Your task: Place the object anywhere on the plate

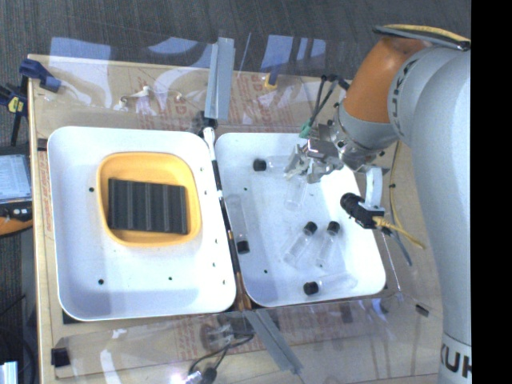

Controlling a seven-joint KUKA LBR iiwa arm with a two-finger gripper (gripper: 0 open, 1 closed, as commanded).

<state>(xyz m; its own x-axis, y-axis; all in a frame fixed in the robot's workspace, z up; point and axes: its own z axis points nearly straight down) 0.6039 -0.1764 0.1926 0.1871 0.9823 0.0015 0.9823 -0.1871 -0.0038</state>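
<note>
A yellow plate [148, 170] with a dark ridged centre lies in the left white bin [80, 278]. Several clear vials with black caps lie in the right white bin [264, 286]: one at the back left [258, 165], two side by side in the middle [309, 228] [332, 227], and one by the front wall [310, 288]. My gripper [308, 166] hangs over the back part of the right bin, between the back-left vial and the middle pair. I cannot see any vial in its grasp.
A grey metal bar [218, 78] stands at the back between the bins. The arm's orange band [376, 74] and grey body fill the right side. Cables and a black fitting [356, 209] hang over the right bin's right edge.
</note>
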